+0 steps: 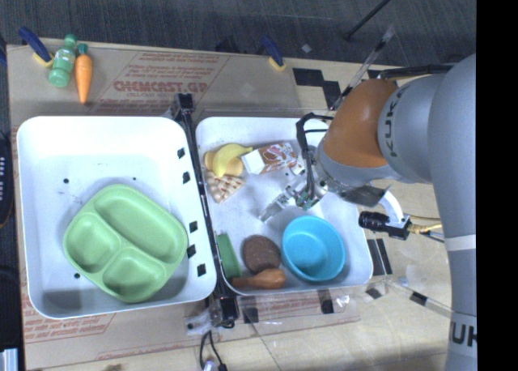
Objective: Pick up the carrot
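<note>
Dark carpeted floor beyond the top edge; below it a cardboard-covered desk printed with red lettering, carrying two shallow white bins side by side

Left bin: held a green divided plate, lying flat toward the lower middle, three compartments visible

Right bin: held a yellow banana-like piece at the upper left, a waffle-patterned piece just below it, a printed packet beside the banana-like piece, a blue bowl at the lower right, a brown round item just left of the bowl, an orange-brown elongated item along the bottom wall, and a green item against the left wall

Carrot: located outside both bins, on the cardboard near the upper left corner of the desk, leafy green end up, orange point down, touching or just beside a green bottle-shaped toy. Blue clamps seen along the cardboard's top edge

Arm: reached in from the right, orange band above the right bin. Tool positioned low over the middle of the right bin, just above and left of the blue bowl, well apart from the carrot. Fingers angled down-left; spread between them could not be told from this view. Nothing seen between them
</note>
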### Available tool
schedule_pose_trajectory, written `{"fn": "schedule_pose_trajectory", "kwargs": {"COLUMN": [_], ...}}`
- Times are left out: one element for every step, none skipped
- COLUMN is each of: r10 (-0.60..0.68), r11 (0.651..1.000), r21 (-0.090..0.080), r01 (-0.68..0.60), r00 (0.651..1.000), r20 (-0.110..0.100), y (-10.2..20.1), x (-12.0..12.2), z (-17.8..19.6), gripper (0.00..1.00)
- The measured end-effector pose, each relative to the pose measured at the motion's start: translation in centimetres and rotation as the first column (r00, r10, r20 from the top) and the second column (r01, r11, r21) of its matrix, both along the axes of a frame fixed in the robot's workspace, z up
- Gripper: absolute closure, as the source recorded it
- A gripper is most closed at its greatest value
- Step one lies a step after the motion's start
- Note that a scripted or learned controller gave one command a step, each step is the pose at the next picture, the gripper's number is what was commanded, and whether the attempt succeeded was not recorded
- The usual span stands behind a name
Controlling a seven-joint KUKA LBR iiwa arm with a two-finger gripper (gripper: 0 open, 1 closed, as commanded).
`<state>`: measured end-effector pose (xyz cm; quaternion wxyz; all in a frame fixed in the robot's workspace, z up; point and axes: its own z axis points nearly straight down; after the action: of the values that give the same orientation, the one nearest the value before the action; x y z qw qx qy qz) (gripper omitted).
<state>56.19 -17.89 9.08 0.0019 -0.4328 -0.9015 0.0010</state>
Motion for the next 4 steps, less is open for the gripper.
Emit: {"fn": "schedule_pose_trajectory", "kwargs": {"r10": [-0.115,-0.283,-0.155,-0.405], "r11": [0.993,0.959,0.988,0.914], "r21": [-0.003,-0.001,-0.007,-0.002], "r01": [0.115,0.283,0.155,0.405], "r00": [0.993,0.959,0.988,0.914], "r20": [0.012,-0.008,0.01,0.014], "y": [1.0,6.1,-2.1,0.6], "x": [8.1,2.7,8.6,9.7], "z": [9.4,-0.2,6.7,22.3], "gripper": [0.0,0.0,0.0,0.0]}}
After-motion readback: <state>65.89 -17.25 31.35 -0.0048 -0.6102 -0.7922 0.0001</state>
